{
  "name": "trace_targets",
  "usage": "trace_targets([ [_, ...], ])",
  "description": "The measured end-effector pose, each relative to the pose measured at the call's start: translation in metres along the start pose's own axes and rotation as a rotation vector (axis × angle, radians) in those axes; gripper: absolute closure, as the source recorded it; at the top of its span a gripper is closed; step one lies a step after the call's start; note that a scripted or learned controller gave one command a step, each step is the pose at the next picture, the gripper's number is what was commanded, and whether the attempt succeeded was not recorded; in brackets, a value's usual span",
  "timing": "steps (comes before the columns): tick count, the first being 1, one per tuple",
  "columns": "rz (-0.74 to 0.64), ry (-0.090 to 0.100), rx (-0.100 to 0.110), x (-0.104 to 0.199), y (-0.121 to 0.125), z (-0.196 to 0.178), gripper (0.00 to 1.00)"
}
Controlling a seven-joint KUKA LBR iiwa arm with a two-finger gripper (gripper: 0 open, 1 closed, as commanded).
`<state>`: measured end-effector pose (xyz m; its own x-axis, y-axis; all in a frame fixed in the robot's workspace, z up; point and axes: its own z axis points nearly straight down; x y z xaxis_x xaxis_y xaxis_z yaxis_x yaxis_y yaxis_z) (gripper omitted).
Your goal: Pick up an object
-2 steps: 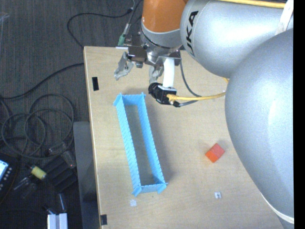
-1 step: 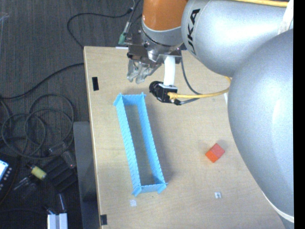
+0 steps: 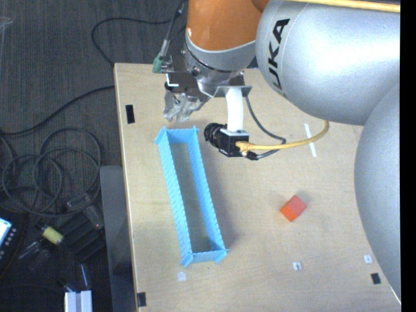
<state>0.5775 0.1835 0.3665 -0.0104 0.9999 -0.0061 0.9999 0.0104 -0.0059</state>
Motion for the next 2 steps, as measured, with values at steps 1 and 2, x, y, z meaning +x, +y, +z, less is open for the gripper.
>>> trace_targets([
  [1,0.031,0.001,-0.001,-0.0419,0.0085,-0.0641,1.0],
  [2,0.032,0.001,0.0,-0.042,0.0085,-0.0639,0.0],
])
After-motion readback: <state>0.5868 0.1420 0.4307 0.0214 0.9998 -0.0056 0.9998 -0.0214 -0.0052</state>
